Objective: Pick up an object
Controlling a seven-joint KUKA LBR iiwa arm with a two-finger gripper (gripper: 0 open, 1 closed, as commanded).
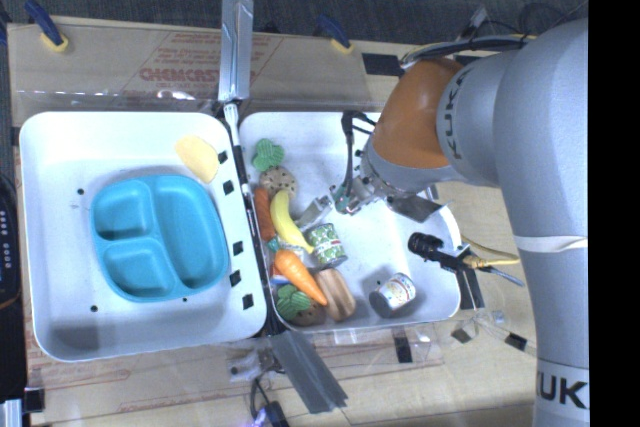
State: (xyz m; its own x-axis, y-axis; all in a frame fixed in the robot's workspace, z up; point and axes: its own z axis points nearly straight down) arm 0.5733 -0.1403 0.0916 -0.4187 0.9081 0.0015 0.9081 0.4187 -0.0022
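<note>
My gripper (322,208) hangs low over the middle of the right bin (430,215), just above a small green-labelled can (326,246) and beside a banana (286,219). Nothing is visibly held in it. Along the bin's left side lie a green leafy toy (267,155), a speckled cookie (279,181), a reddish sausage (262,209), a carrot (298,276), a tan bread roll (339,294) and a green vegetable (293,306). A second small can (397,291) lies on its side near the front right.
The left bin (50,215) bears a blue divided plate (158,237) and a yellow lemon-like piece (198,156) at its back right. A ridge with black clips (240,215) separates the bins. The arm's grey and orange body (470,115) covers the right bin's back right.
</note>
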